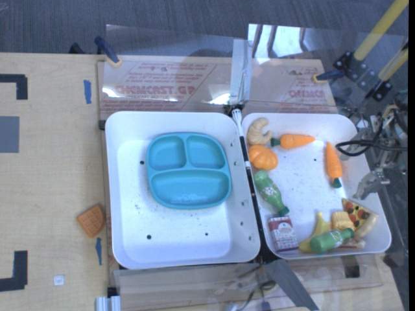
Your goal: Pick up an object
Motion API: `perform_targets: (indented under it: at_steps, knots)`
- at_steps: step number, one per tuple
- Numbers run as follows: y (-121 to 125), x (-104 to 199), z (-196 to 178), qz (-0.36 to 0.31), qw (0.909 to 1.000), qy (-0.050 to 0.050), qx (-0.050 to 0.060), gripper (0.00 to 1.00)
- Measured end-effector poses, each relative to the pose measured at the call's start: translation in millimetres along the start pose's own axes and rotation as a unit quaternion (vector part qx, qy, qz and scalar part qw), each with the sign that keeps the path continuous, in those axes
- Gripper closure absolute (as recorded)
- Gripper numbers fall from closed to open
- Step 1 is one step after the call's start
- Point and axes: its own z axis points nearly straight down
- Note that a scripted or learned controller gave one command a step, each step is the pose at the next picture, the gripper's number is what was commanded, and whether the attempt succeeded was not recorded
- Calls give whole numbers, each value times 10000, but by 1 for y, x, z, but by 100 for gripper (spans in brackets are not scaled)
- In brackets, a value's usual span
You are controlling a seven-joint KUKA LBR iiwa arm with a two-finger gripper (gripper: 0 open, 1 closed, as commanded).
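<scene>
Along the right bin's (305, 118) front edge: two green bottles (270, 193), two carrots (293, 140); the gripper's (371, 183) state is unclear.

bins 2 (123, 173) | plate 1 (188, 170) | carrots 2 (295, 141) | bottles 2 (270, 195) | waffle 1 (91, 220)

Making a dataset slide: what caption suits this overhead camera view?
Blue divided plate in the left bin; toy carrots, bottles and other food items scattered in the right bin.
</scene>
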Motion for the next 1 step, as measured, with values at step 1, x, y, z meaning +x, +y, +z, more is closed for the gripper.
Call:
perform_targets:
  at_steps: [1]
  knots:
    - [-49, -19, 84, 86, 10000, 42, -14, 0]
